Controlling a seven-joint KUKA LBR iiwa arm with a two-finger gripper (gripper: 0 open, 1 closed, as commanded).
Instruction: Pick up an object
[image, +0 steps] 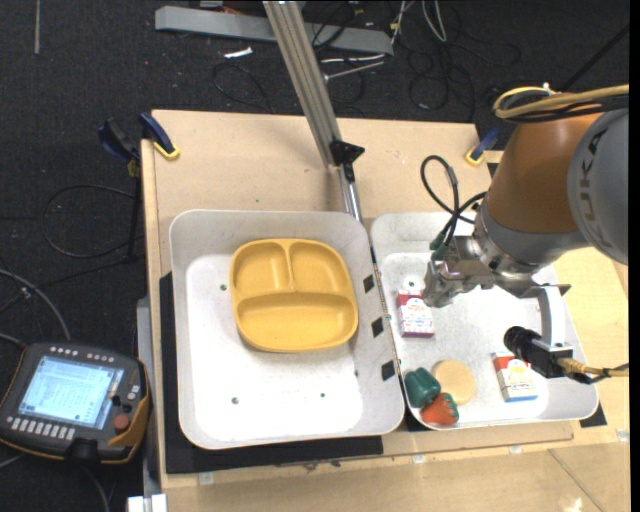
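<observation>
- desk (250, 160) is carrying two white bins side by side, left bin (200, 330) and right bin (570, 400)
- arm (560, 190) is reaching in from the right, hanging over the right bin
- yellow divided plate (293, 295) is sitting alone in the left bin, well apart from the gripper
- gripper (440, 290) is hovering low at the right bin's left part, just beside the small carton (415, 315); cannot tell if the fingers are released or clenched, nothing visibly between them
- other picks are lying near the front edge: second carton (516, 378), tan disc (455, 378), green piece (420, 382) touching red piece (440, 408)
- likely step: lining up on the small carton; doing it well is meaning centring over it, straddling its narrow sides, dropping straight down, closing before lifting, staying off the bin wall
</observation>
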